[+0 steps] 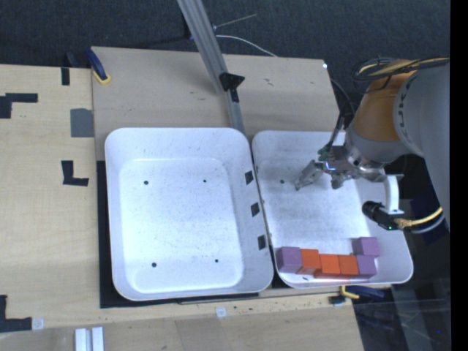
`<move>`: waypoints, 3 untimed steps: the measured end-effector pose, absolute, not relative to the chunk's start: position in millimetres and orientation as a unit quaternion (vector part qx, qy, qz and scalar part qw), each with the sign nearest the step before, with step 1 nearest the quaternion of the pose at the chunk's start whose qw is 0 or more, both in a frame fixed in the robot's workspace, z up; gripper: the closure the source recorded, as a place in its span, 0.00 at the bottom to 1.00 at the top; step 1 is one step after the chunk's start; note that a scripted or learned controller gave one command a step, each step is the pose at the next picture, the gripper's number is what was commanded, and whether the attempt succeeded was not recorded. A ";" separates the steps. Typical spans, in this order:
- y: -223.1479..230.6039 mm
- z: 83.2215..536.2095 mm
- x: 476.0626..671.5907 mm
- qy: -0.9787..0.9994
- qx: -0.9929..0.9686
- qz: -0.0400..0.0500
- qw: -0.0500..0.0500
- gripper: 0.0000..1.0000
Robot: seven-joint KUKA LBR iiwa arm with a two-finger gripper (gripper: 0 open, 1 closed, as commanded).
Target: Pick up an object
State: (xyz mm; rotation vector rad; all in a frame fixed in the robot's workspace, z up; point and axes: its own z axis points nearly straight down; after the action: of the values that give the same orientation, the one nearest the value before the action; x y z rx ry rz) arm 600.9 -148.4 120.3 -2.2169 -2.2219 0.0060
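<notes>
with nothing between its spread fingers, the gripper (319,175) should be lowered squarely onto the blocks (329,262) at the right bin's (292,148) near edge.

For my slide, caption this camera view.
KUKA arm's gripper hovers over the right bin, purple and orange blocks clustered along its near edge.

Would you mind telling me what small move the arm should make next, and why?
Probably shift the gripper toward the near edge of the right bin, since it hangs over bare floor while the purple and orange blocks sit clustered along that near wall.
</notes>
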 end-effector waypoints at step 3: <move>-183.2 109.5 582.2 -0.706 -0.708 0.003 0.002 0.00</move>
State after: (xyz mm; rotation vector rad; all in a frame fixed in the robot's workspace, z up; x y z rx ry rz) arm 582.2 -183.2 109.5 -2.2219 -2.2151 0.0090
